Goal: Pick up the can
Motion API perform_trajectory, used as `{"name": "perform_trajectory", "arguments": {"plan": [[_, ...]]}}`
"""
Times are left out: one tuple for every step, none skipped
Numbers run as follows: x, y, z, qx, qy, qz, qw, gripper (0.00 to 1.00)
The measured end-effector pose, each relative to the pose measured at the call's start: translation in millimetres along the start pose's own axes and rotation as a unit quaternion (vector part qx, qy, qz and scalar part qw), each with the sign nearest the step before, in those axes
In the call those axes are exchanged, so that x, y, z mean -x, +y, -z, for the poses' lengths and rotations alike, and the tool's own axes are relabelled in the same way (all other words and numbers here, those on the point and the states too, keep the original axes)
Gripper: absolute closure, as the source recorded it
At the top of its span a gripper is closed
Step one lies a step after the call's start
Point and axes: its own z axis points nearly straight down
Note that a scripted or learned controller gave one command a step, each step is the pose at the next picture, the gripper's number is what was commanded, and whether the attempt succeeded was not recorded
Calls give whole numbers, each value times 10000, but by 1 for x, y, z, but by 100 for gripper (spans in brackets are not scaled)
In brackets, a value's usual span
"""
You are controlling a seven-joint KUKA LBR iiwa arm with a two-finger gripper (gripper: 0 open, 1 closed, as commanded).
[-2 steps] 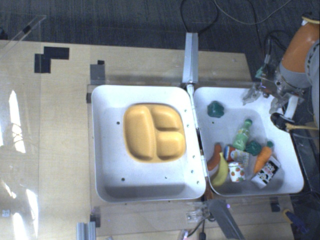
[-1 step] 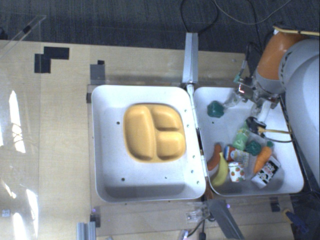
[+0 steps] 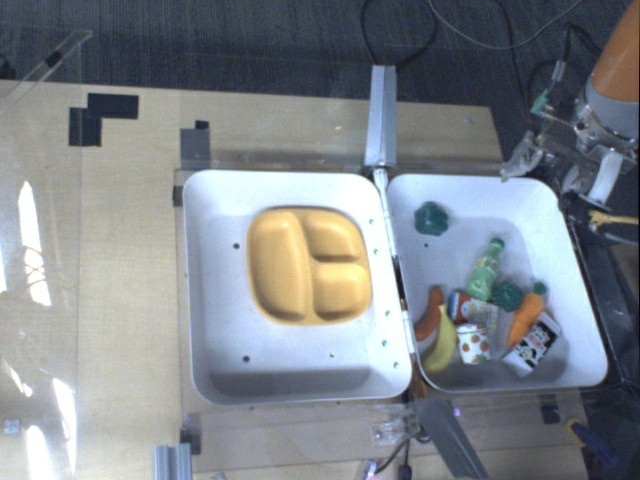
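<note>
Can (image 3: 466, 308), small w/ red-blue label, in rt bin (image 3: 470, 186) by banana (image 3: 440, 346); gripper (image 3: 588, 166) state can't tell.

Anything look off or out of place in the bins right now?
Nothing damaged or spilled. The toys in the right bin lie heaped at its near side, the green bottle tipped over among them; the yellow tray sits flat.

Gripper (image 3: 585, 163) above right bin (image 3: 560, 200) far-right corner; can (image 3: 472, 344) well below-left of jaws, beside banana (image 3: 440, 343); tray (image 3: 305, 264) in left bin (image 3: 215, 268), far left.

toys (image 3: 487, 313) crowding right bin (image 3: 570, 258)
</note>
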Motion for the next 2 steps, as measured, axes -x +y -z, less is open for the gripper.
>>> {"name": "perform_trajectory", "arguments": {"plan": [[-26,-40,-164,-23,-1,-121,9999,0],[-27,-38,-153,-10,8,-114,9999,100]]}}
